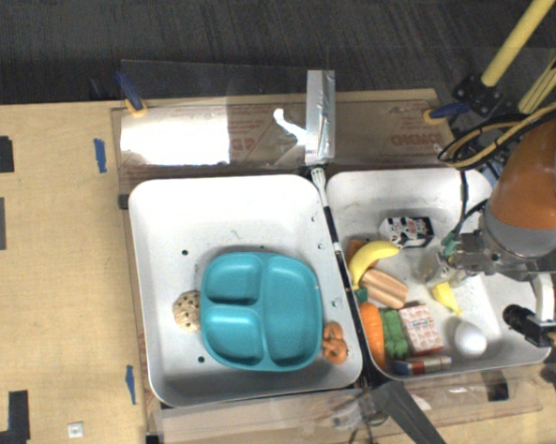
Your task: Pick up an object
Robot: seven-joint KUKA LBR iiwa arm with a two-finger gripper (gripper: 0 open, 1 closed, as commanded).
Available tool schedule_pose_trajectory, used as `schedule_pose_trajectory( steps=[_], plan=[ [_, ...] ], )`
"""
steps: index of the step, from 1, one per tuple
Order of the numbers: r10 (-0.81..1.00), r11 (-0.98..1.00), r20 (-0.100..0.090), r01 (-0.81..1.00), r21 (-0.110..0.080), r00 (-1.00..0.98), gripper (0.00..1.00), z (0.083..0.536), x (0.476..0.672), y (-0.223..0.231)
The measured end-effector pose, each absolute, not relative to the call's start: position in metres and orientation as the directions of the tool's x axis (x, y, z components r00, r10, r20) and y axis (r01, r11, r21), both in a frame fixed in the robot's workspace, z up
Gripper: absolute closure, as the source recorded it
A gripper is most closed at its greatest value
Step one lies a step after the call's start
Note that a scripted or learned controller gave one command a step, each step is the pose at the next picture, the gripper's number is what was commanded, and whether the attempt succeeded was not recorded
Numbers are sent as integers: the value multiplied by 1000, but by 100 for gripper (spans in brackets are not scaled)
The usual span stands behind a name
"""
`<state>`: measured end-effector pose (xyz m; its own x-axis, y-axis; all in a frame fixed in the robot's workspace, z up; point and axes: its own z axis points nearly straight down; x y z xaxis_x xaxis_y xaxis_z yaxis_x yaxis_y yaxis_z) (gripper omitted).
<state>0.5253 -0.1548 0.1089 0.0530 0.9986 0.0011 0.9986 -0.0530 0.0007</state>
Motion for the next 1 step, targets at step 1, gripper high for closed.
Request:
schedule_pose_trajectory(
  steps=[1],
  plan=[
    [1000,3,3,1000,6,-3,100,186,600,-56]
  ],
)
